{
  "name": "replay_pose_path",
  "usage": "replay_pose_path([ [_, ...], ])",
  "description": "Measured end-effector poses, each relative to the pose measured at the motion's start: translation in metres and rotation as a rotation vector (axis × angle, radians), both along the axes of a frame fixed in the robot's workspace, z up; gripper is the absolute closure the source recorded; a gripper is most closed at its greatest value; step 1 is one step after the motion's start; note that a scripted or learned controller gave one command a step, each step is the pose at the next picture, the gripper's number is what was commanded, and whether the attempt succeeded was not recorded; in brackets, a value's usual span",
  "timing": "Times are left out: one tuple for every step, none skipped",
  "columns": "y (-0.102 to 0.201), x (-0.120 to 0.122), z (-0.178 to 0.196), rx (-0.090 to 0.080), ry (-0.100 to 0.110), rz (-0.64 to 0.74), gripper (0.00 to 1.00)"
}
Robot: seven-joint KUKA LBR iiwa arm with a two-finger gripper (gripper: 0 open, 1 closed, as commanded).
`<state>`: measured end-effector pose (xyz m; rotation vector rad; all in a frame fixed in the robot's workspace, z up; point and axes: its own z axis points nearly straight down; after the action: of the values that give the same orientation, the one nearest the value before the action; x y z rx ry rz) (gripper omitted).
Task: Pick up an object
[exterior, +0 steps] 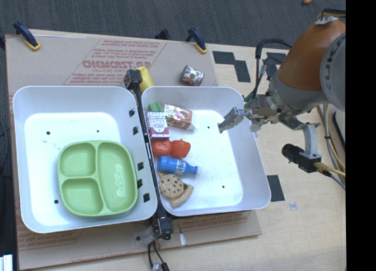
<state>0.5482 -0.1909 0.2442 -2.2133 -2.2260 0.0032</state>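
At the near end of the right bin [249, 173], along its left wall, lies a cookie [170, 186] on a tan wedge [182, 196]; just beyond it lies a blue bottle [175, 166], then a red tomato-like toy [172, 147], then a maroon packet [157, 124] and a small snack box [178, 117] with a green piece [155, 107] at the far-left corner. All of these still rest on the bin floor, so nothing has been picked and the whole grasp is left to do. The left bin [35, 117] carries a green divided tray [97, 177] in its near half. The gripper [230, 121] hangs over the far right part of the right bin, near its right rim, well apart from the cluster; whether it stands wide or narrow I cannot tell, and nothing shows in it. The middle and right of that bin's floor are bare, giving open room to travel left toward the objects, though they crowd against the left wall, which may hinder a finger there. Beyond the bins, on the table [70, 46], a small can [192, 76] and a yellow piece [143, 78] lie.
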Motion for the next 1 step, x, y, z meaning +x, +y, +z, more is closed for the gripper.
replay_pose_path([
  [-0.0202,-0.0529,-0.1089,0.001,0.003,0.001,0.00],
])
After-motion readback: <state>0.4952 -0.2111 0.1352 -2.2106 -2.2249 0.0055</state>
